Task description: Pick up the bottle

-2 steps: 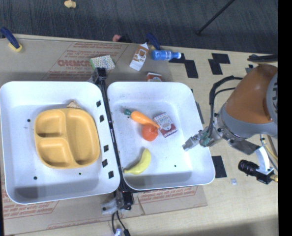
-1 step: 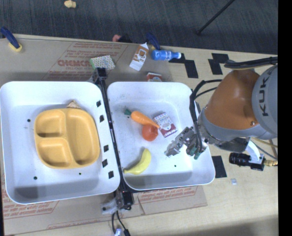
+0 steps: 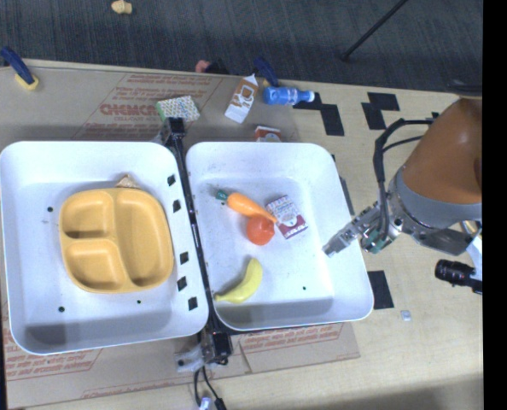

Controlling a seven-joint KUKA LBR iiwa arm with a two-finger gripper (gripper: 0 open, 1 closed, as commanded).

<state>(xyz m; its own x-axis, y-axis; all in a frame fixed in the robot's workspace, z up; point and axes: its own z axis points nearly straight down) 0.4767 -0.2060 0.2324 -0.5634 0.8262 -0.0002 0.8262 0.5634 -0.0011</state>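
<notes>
A small blue bottle (image 3: 282,96) lies on its side on the cardboard behind the right bin (image 3: 322,156), outside both bins. My gripper (image 3: 335,245) hangs over the right bin's right rim, low in the view and far from the bottle. It points left toward the bin's inside, and nothing shows at its tip. The grey arm with its orange band (image 3: 445,156) fills the right side.
In the right bin lie a carrot (image 3: 247,204), a red-orange ball (image 3: 259,231), a red and white packet (image 3: 288,216) and a banana (image 3: 243,283). The left bin (image 3: 23,169) holds a yellow divided plate (image 3: 115,239). A small carton (image 3: 241,99) and a green packet (image 3: 178,108) lie near the bottle.
</notes>
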